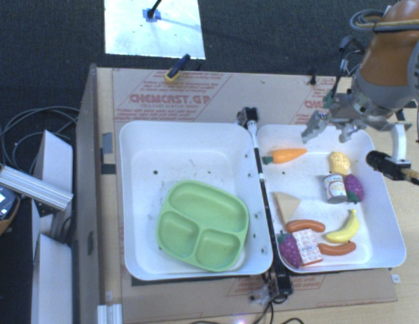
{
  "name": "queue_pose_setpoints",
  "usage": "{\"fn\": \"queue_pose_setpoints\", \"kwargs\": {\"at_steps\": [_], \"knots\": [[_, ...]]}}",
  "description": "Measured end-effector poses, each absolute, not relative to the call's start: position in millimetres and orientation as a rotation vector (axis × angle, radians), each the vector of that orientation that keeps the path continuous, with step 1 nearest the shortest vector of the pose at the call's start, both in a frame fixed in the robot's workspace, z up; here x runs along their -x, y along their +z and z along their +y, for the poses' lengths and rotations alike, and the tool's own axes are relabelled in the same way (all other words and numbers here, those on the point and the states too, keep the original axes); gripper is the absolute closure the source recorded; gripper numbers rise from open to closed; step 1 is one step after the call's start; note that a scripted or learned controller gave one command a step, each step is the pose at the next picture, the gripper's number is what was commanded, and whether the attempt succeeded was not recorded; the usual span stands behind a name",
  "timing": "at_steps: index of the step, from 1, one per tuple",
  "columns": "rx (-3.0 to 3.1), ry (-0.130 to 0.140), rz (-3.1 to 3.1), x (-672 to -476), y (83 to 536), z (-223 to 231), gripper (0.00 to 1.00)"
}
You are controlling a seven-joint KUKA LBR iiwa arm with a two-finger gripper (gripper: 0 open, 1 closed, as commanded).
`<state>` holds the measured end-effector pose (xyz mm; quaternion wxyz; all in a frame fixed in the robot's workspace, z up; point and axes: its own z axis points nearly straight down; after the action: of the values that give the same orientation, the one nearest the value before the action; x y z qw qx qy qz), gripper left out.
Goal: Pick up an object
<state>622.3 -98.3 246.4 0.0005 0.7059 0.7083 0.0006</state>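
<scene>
The tool [330, 128] hangs with its two fingers spread and nothing between them over the far edge of the right bin [392, 238], just right of the carrot [288, 155], while the corn cob [339, 161], can [335, 187] and purple fruit [353, 188] crowd together nearer. A descent there could clip the bin wall or nudge neighbours so a finger lands on two things. The arm's upper part is cut off at the right, and the fingertips' height above the bin seems impossible to judge
</scene>
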Motion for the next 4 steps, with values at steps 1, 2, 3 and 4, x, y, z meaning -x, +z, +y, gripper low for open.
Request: {"fn": "queue_pose_setpoints", "kwargs": {"at_steps": [1, 2, 3, 4], "knots": [[-2.218, -0.001, 2.222, -592.7, 237.0, -173.0, 0.0], [-2.22, 0.0, 2.223, -603.8, 148.2, -178.0, 0.0], [-2.216, 0.003, 2.22, -598.7, 105.4, -201.3, 0.0], [-2.205, 0.012, 2.212, -575.7, 94.6, -207.7, 0.0]]}}
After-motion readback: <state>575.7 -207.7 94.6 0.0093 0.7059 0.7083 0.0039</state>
